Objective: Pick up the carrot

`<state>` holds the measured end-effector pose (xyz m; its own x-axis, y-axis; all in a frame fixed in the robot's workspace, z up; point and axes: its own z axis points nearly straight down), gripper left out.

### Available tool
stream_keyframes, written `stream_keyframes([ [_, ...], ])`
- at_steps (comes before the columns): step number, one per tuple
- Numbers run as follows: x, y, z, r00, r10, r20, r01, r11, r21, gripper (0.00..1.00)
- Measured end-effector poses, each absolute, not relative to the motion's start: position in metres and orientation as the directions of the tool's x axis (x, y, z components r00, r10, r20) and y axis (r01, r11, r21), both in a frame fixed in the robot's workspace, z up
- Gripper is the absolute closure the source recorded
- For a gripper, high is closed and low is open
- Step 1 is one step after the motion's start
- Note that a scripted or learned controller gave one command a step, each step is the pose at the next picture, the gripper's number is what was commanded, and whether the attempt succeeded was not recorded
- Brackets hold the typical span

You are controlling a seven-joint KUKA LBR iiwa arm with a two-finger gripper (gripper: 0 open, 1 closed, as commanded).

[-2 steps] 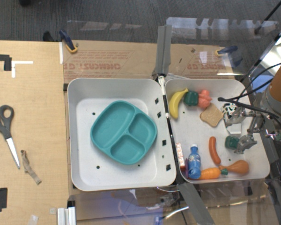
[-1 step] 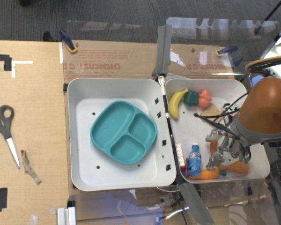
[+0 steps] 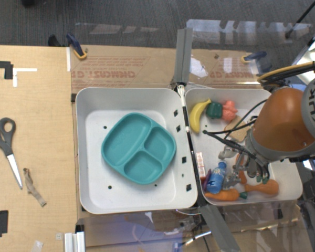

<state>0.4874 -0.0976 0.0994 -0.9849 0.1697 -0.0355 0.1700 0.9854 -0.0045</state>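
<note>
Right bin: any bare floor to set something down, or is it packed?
Right bin: crowded. Banana, green toy and pink toy line the far end; blue can and carrots fill the near end, under the arm. Bare floor: a small patch mid-bin, between banana and can.

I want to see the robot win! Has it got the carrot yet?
Not yet. Done: the arm is over the right bin, with its gripper low among the toys. In hand: nothing that I can see. Left: lifting a carrot, which lies on the bin floor beside the blue can.
</note>
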Motion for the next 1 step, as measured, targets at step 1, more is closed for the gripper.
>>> stream_keyframes([
  [1,0.5533,-0.1218,0.1224,-1.0,-0.005,-0.006,-0.005,1.0,-0.001,0.0],
])
